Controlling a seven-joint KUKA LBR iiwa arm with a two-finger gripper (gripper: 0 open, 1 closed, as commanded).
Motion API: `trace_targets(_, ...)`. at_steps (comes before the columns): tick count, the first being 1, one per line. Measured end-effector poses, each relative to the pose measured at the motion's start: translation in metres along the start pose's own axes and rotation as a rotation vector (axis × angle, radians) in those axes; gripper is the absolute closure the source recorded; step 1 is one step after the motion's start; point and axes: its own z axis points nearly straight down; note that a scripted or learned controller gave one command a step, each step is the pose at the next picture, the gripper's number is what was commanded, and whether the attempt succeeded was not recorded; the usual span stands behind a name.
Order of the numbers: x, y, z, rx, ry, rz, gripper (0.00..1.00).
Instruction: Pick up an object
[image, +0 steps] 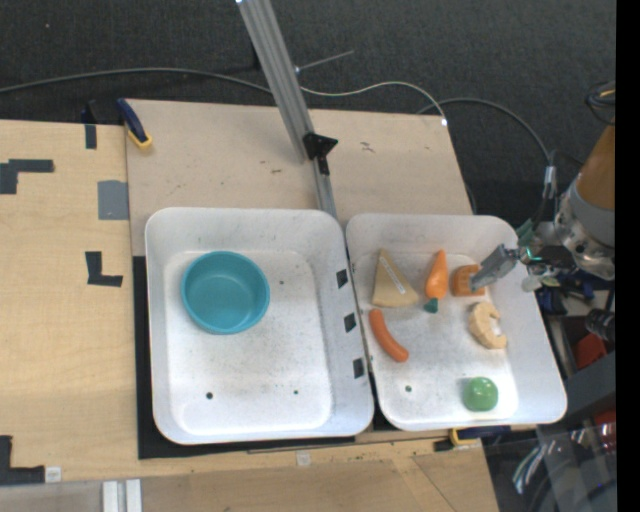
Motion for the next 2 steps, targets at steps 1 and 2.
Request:
trace_targets(1,0.0,0.0,0.0,0.0,0.0,0.001,0.0)
trace_targets(2,0.006,0.005,0.047,0.005,0.001,0.001,0.0)
